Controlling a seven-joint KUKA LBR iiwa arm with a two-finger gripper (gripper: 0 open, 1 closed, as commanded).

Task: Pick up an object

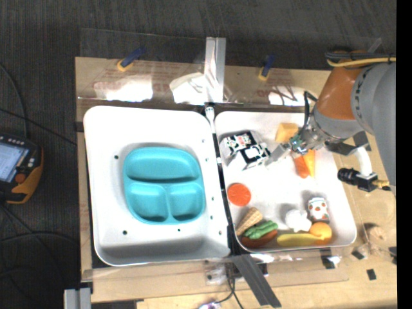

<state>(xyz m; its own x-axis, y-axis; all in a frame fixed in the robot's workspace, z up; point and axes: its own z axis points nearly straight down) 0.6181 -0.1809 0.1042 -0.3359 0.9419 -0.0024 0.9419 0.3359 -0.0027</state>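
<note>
A: What lies on the tabletop (87, 108), starting at the left?
B: The left bin (103, 172) holds a turquoise divided tray (164, 184).
A: And the right bin (341, 205)?
B: A black-and-white block (243, 148), a red disc (239, 194), a cone (248, 219), a banana (299, 239), and an orange wedge (304, 163).
A: The gripper (297, 145)?
B: Low over the right bin's far side, just above the wedge; I cannot tell how it stands.
</note>
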